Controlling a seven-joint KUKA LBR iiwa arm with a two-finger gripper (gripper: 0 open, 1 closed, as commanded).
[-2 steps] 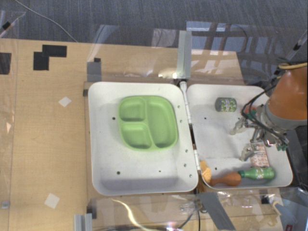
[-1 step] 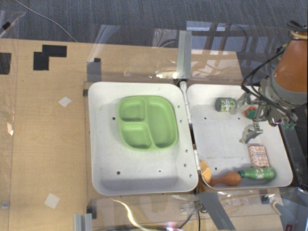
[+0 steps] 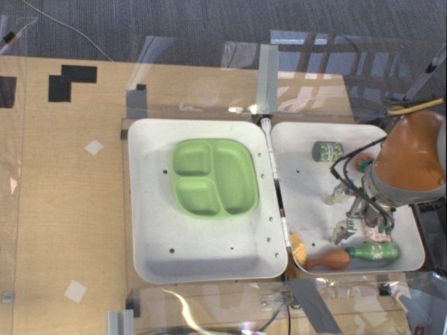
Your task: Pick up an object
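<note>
You see two white bins side by side on the surface (image 3: 63, 208). The left bin (image 3: 154, 257) holds a green divided tray (image 3: 213, 177). In the right bin (image 3: 307, 187), the pincer (image 3: 353, 222) hangs low near the front, just above a green bottle (image 3: 374, 252). An orange-brown object (image 3: 327, 259) lies beside the bottle, and a small can (image 3: 327, 151) sits toward the back.

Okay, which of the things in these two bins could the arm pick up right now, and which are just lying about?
For the job, right bin:
- pincer
- green bottle
- orange-brown gourd-shaped item
- small green can
- small red-and-green item, partly hidden by cables

Just lying about:
- green divided tray in the left bin, far from the pincer
</note>
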